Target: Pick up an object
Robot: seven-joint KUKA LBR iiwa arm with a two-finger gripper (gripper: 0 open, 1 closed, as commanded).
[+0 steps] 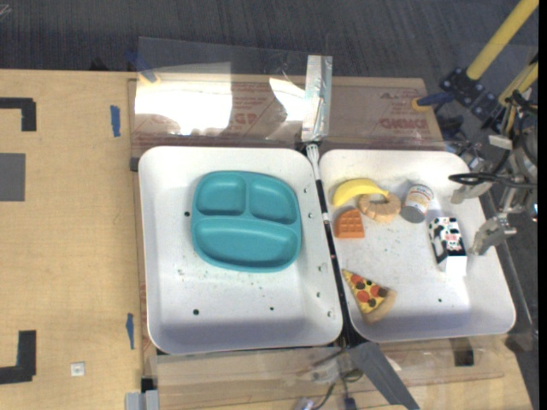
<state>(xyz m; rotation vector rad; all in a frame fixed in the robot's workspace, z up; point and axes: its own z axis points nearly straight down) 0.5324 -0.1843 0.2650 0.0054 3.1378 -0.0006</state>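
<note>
Gripper, a pale metal part at the right bin's right rim, is too indistinct to tell its state, and nothing visibly rests in it. Nearest object is a black-and-white carton, just to its left, long axis running front to back. Banana lies farther left.

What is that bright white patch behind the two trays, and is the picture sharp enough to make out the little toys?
Camera view: the patch is glare on the clear plastic sheet standing behind the bins; the teal plate and pizza slice read fairly clearly, shadows are soft, and the small can looks slightly blurred.
</note>
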